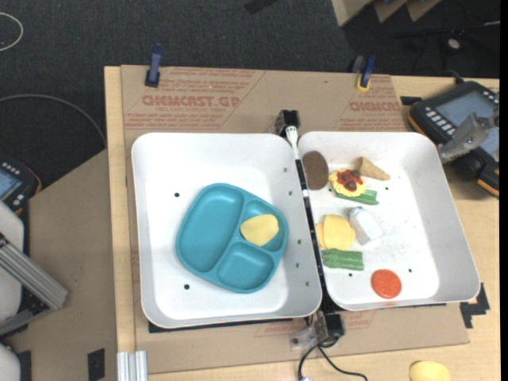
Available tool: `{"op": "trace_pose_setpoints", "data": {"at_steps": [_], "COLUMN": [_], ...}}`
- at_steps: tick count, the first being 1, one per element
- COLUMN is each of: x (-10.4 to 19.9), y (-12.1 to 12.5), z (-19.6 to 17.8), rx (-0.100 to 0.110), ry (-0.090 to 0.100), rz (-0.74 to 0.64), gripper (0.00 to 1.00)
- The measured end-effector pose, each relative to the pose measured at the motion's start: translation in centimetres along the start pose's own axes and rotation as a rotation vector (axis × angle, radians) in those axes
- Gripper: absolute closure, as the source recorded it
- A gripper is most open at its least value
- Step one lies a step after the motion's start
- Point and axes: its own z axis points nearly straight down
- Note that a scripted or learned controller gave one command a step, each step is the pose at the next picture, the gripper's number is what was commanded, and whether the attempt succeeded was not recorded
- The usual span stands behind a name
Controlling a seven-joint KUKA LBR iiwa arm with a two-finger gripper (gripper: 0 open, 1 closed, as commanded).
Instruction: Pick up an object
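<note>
Nothing's been picked up yet as far as I can see: every item is lying flat in a bin, so I'd say the whole grab is still to do. I honestly can't tell what state the jaws are in from this shot. The candidates are mostly in the right bin (pixel 448 213): a brown oval piece (pixel 315 169) up near the divider, a little pizza-looking thing (pixel 348 182) with a tan wedge (pixel 371 168) just beside it, and a yellow chunk (pixel 336 232) touching a whitish block (pixel 366 225). A green bean pod (pixel 342 259) sits right below those two, and a red disc (pixel 386 283) is off on its own near the front edge. The left bin (pixel 159 173) has a teal divided plate (pixel 214 240) with a pale yellow piece (pixel 259 228) sitting in one compartment. If I had to guess, the red disc looks easiest, since it's flat, round and clear of its neighbours.
</note>
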Motion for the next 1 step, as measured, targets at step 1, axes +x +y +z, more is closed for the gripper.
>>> {"op": "trace_pose_setpoints", "data": {"at_steps": [1], "x": [0.02], "y": [-0.02], "z": [-0.19], "rx": [0.015], "ry": [0.002], "rz": [0.001], "gripper": [1.00]}}
